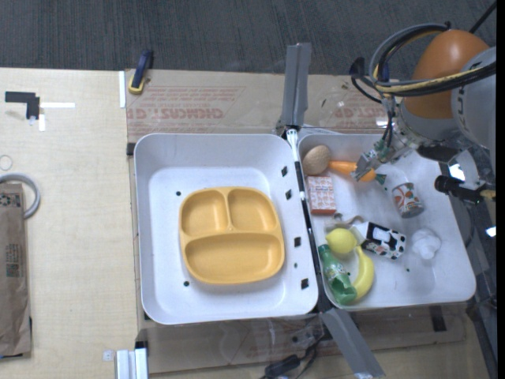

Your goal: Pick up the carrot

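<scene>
The carrot (346,166) is a short orange piece lying in the right bin (442,283), near its far-left corner, just right of a brown potato (316,159). My gripper (368,166) hangs low at the carrot's right end, reaching in from the upper right under the orange-banded wrist (443,71). The carrot's right tip runs up against the grey fingers (364,163), and an orange bit shows just below them. Whether the carrot sits between the fingers is unclear from above.
The right bin also holds a red-and-white box (321,194), a small can (406,199), a lemon (342,242), a banana (361,275), a green bottle (334,268), a black-and-white toy (384,241) and a clear cup (427,244). A yellow divided plate (231,235) lies in the left bin (158,212).
</scene>
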